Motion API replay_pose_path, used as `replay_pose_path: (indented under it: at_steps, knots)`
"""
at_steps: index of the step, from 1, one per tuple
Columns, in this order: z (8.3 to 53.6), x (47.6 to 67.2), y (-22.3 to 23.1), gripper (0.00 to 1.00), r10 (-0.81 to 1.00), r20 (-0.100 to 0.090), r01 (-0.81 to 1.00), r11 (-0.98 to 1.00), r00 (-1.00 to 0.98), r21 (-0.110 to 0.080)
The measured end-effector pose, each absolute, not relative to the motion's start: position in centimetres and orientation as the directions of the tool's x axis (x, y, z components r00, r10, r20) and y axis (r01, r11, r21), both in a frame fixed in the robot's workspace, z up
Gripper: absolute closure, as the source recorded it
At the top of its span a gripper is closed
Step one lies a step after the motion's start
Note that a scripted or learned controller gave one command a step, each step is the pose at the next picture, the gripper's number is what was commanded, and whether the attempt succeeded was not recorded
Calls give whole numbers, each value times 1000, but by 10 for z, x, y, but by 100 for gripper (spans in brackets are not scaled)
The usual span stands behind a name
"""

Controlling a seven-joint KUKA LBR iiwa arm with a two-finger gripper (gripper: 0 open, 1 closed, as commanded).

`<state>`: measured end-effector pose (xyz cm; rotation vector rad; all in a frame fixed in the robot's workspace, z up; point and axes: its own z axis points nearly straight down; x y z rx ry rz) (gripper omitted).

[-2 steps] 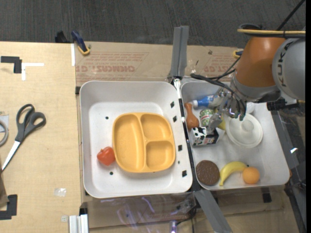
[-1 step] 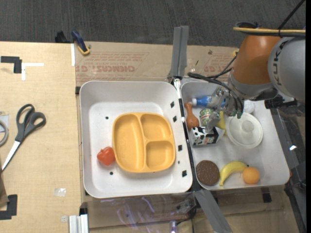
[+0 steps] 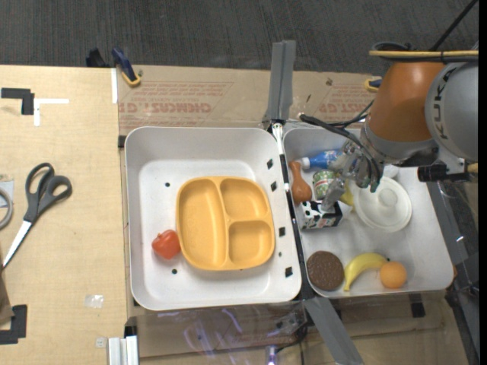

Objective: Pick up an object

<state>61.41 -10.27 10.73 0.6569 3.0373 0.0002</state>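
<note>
Gripper [image 3: 340,190] among right-bin clutter (fingertips indistinct)

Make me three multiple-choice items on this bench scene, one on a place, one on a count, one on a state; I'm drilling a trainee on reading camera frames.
1. Where does the red tomato lie?
A. In the left bin, beside the yellow tray
B. Inside a tray compartment
C. In the right bin

2. How many compartments does the yellow tray have?
A. Two
B. Three
C. Four

3. How does the hand stand?
A. Parked over the scissors
B. Low over the right bin, near the cow-patterned carton
C. Above the yellow tray

Answers: 1 A, the tomato rests on the bin floor against the tray's left edge. 2 B, one long section and two smaller ones. 3 B, it hangs above the carton and green can.
</note>
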Motion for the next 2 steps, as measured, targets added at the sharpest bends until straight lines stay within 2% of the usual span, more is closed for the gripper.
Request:
replay_pose_path:
  at_steps: [1, 2]
  knots:
    - [103, 619, -221, 0, 366, -7, 366, 931, -931, 1]
    - [93, 606, -131, 0, 394, -3, 394, 919, -919, 2]
